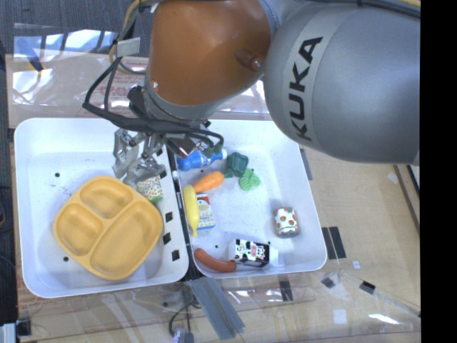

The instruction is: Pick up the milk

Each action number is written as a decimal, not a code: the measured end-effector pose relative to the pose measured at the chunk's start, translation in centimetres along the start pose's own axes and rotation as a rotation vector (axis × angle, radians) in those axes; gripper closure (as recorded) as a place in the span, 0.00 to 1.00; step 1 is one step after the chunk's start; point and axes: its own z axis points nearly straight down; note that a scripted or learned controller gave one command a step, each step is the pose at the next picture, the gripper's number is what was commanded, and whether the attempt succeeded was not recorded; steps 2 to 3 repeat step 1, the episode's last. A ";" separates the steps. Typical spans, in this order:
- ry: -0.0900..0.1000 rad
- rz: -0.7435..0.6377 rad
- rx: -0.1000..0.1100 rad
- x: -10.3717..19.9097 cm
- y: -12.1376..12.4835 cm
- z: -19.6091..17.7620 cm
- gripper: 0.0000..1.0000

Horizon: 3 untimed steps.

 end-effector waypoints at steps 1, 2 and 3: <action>0.002 -0.220 -0.001 5.3 1.0 3.5 1.00; 0.002 -0.220 -0.001 5.3 1.0 3.5 1.00; 0.002 -0.220 -0.001 5.3 1.0 3.5 1.00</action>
